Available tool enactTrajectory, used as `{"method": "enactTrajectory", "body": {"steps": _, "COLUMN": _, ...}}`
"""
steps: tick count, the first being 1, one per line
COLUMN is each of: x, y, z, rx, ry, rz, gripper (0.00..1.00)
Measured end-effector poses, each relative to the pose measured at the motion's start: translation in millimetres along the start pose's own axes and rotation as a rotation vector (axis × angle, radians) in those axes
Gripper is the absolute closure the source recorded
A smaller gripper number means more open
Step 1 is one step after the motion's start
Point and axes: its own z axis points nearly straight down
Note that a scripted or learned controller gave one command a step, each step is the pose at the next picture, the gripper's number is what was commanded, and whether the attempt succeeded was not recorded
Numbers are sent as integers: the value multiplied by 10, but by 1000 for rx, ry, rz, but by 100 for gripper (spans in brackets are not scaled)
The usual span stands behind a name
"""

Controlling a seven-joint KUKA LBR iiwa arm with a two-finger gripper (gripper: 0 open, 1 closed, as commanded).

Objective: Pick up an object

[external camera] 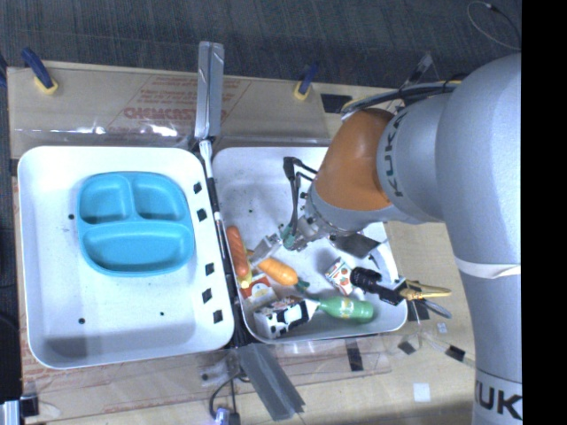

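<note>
here, a grey arm (pixel 461 166) with an orange band reaches from 3 o'clock over the right bin (pixel 257 171). a blue divided plate (pixel 135 221) lies in the left bin (pixel 44 264). toward 6 o'clock sit a green bottle (pixel 345 308), a hot dog (pixel 236 251) and a carrot (pixel 278 272). the gripper (pixel 292 235) hangs just above the carrot; its opening cannot be made out.

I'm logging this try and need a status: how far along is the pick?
Done: the arm has reached over the right bin, and its claw is low among the toys, just above the carrot. In hand: nothing visibly lifted; the carrot, sausage and green bottle all lie on the bin floor. Left: secure one object and raise it. The left bin holds the blue tray.
</note>
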Motion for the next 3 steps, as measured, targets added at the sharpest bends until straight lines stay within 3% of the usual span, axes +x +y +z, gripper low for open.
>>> {"method": "enactTrajectory", "body": {"steps": 1, "x": 132, "y": -403, "z": 96, "rx": -17, "ry": -12, "rz": 107, "gripper": 0}}
{"method": "enactTrajectory", "body": {"steps": 2, "x": 151, "y": -416, "z": 58, "rx": -5, "ry": -4, "rz": 101, "gripper": 100}}
{"method": "enactTrajectory", "body": {"steps": 3, "x": 570, "y": 265, "z": -884, "rx": -7, "ry": 0, "rz": 139, "gripper": 100}}
